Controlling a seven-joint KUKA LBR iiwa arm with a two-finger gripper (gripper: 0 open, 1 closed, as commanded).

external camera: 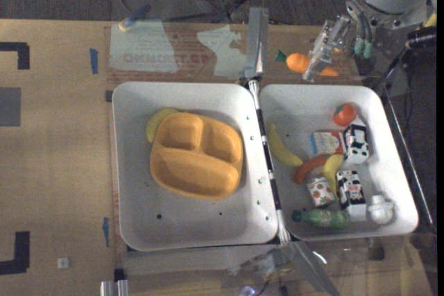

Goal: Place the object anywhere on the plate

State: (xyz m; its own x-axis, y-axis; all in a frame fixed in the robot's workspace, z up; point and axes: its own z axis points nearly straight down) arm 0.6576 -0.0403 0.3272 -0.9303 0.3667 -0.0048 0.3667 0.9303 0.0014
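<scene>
Cardboard-covered tabletop point(55, 149) carries both bins. Hand point(320, 59) grasps an orange carrot point(300, 62) (loosely, perhaps); plate point(197, 156) lies well off to its left, so a mid-carry drop threatens.

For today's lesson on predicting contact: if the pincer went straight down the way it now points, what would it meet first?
Probably the orange carrot-like toy beside the pincer, on the bench just beyond the right bin's far rim. Depth is unclear from one slanted view, so it might reach the bare bench instead.
</scene>
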